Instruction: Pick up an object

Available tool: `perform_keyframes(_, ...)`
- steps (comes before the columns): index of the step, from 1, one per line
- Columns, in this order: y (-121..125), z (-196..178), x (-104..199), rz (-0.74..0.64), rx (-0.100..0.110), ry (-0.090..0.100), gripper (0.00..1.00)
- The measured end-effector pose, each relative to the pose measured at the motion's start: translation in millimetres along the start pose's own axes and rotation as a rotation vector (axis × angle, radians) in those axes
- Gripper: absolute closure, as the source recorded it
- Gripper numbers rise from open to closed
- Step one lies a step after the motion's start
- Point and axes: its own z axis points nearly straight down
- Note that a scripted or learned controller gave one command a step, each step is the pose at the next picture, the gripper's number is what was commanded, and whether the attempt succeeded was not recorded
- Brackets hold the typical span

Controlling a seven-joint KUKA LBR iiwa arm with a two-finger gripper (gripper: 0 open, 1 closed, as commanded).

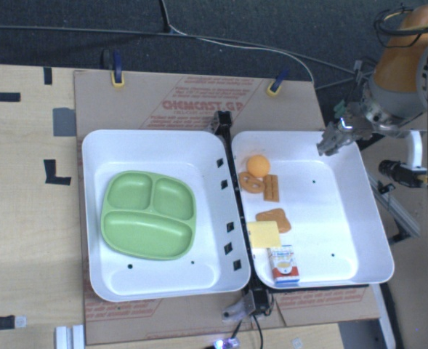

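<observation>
So in the overhead camera view the gripper is hanging over the top right corner of the right bin, right around the rim, and I honestly can't tell from this angle whether it's spread or closed, it's just a small dark blob at the end of the arm. Nothing visible in it as far as I can see. All the stuff to grab is bunched along the left side of that same bin: an orange ball up top, a small brown ring touching it just below, a brown stick beside that, then a brown toast piece, a yellow square and a little carton lowest down. The ball looks like the nearest pick, sitting left and slightly below the gripper. The left bin just has a green divided plate.
</observation>
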Motion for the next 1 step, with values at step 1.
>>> perform_keyframes(1, -4.6, 1.3, 46.8, -0.003, 0.003, 0.001, 1.00)
